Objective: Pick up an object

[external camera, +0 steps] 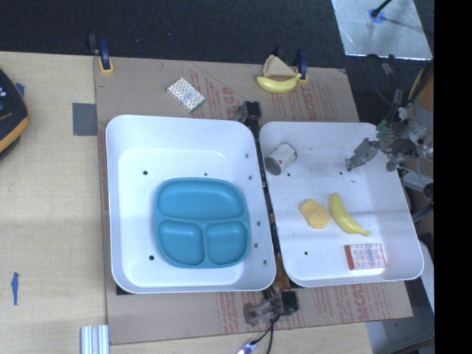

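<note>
**Pincer over the right bin, nothing between its fingers**

The pincer (363, 155) hangs over the upper right part of the right bin (398, 271), reaching in from the right edge. Its fingers are small and grey against the white floor; whether they stand wide or narrow I cannot tell, and no object shows between them.

Below the pincer and slightly to its left lies a yellow banana (346, 214), set at a slant. Just left of the banana sits a yellow lumpy piece (316, 214), close but apart. Further below the pincer, near the bin's lower rim, lies a red and white packet (366, 256). Well to the pincer's left, by the bin's upper left corner, a small grey cup (280, 157) lies on its side.

Far to the left, the left bin (133, 142) holds a blue divided tray (200, 221).
</note>
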